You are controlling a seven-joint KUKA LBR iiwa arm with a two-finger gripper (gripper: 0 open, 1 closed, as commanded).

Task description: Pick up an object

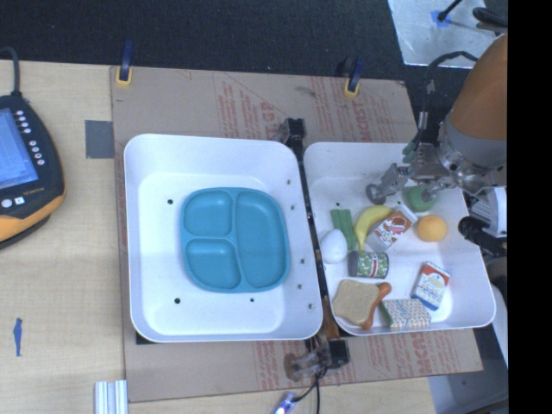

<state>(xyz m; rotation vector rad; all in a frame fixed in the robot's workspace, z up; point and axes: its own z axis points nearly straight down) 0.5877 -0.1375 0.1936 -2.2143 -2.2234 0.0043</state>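
Hovering over the upper right part of the right bin [323,158], the tool [412,179] hangs from a grey arm [474,141] with an orange band that reaches in from the right; how it is set is unclear from this angle, and nothing can be seen in its grip. Just below it lies a green round item [420,198], partly hidden by the metal. Near that sit a yellow banana [372,221], a small red and white packet [393,228] and an orange fruit [431,228]. Lower down are a green stick-shaped piece [344,225], a white egg [333,246], a small can with a green and white label [371,264], a slice of toast [357,300], a red, white and blue carton [431,285] and a flat patterned packet [406,313]. Writing on these labels is too small to read. Beside it, the left bin [142,158] holds a blue divided plate [235,238] with three compartments. Both bins rest on brown cardboard [216,102] printed with faint red lettering that cannot be made out, clamped to the wooden bench [60,317]. At the far left edge lies an orange and grey handheld control pendant [24,171] with a screen.
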